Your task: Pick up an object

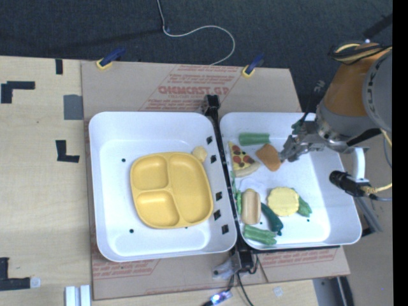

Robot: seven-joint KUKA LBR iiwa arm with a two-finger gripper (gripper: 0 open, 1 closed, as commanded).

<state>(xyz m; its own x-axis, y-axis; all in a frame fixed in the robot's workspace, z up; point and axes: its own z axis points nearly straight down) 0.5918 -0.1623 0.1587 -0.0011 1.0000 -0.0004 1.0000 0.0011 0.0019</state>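
The left bin (102,171) holds a smooth yellow plastic tray (171,190) with three moulded compartments, tilted in plan. A small pale yellow lump (200,153) lies just beside its upper right corner.

The right bin (319,231) holds toy food:
- a green bean-shaped piece (254,138) near the top
- a triangular pizza slice (242,160) against the left wall
- a brown, bread-like wedge (269,157)
- a hot dog (250,206)
- a round yellow ridged piece (283,201)
- dark and light green pods (261,235) near the lower edge

Detail on the smaller items is hard to make out.

The arm enters from the right, its orange band (347,94) partly cut off. The gripper (294,146) sits low over the right bin, just beside the brown wedge. Whether its fingers are spread or closed cannot be told, and nothing is seen between them.
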